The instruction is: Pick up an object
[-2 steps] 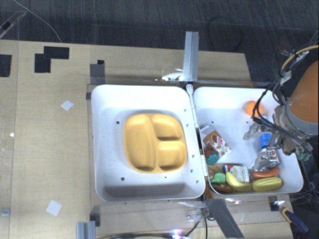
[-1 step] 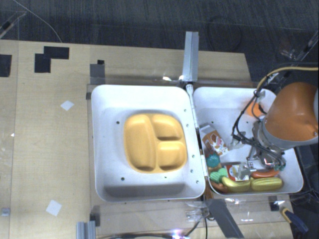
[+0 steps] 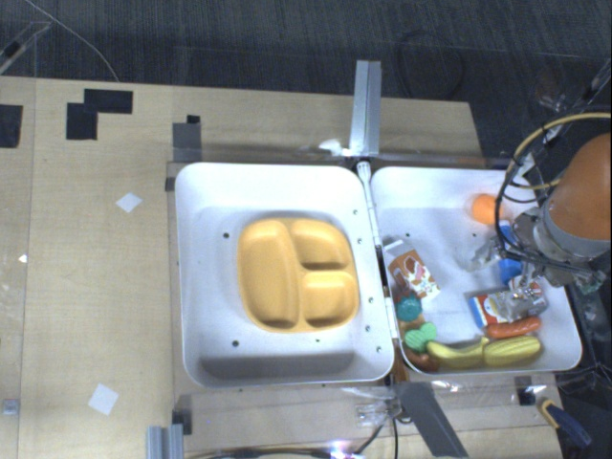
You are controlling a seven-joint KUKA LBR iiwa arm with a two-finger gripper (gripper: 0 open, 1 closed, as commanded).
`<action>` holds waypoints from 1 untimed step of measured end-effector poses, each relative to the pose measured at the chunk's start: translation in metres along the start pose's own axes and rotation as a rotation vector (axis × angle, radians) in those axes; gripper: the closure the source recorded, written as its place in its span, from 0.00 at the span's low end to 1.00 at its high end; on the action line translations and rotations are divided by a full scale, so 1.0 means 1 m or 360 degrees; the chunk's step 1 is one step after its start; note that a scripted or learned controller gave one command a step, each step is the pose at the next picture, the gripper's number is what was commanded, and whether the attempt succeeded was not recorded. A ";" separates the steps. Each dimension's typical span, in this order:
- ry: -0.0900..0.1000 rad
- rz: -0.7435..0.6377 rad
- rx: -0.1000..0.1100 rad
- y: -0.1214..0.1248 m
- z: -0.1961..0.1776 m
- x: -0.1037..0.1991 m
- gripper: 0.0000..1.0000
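Note:
My gripper (image 3: 519,290) hangs low over the right part of the right bin (image 3: 430,199), below the arm's orange band (image 3: 585,191). It sits right above a small white, red and blue packet (image 3: 490,306) and an orange-red sausage-shaped toy (image 3: 513,329). A blue piece (image 3: 510,268) shows beside the wrist. Whether anything is gripped is hidden by the wrist and cables.
The right bin also holds an orange ball (image 3: 484,207), a brown snack packet (image 3: 412,273), a teal piece (image 3: 409,309), a green toy (image 3: 420,336), a banana (image 3: 456,353) and a yellow-green vegetable (image 3: 512,350). A yellow divided plate (image 3: 295,273) lies in the left bin (image 3: 206,256).

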State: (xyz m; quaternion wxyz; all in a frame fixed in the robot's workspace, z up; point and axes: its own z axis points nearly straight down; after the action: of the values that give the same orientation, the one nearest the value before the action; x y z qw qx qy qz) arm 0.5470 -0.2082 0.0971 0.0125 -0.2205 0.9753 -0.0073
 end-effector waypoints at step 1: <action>0.0015 0.0538 -0.0016 -0.031 -0.037 -0.102 0.00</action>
State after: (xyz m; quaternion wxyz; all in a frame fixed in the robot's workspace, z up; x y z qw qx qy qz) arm 0.6512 -0.1920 0.1371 0.0079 -0.0534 0.9985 -0.0011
